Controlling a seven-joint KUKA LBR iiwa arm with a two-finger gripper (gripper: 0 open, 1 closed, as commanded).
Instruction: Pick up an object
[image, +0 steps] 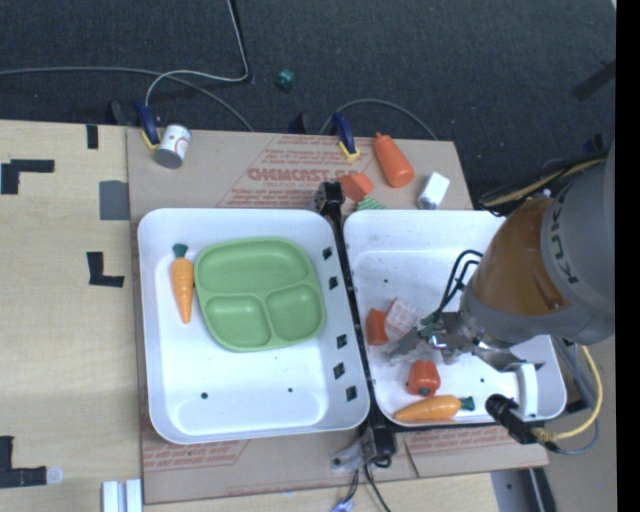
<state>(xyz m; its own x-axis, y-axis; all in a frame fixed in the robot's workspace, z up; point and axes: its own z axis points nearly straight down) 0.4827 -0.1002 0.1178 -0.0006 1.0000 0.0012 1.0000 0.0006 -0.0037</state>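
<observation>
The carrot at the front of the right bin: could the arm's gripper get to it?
Probably yes. The carrot lies uncovered by the bin's front wall, with the gripper just above it; only the small red piece lies between.

Single fixed view from above the bench, looking down at a slant. Both white bins lie side by side near the frame's middle: the left bin (160, 330) and the right bin (420, 232) (their shared edge runs slightly tilted). The far bench edge and dark floor (420, 60) occupy the top. The arm (540, 270) enters from the right, close enough to the camera to loom large.
</observation>
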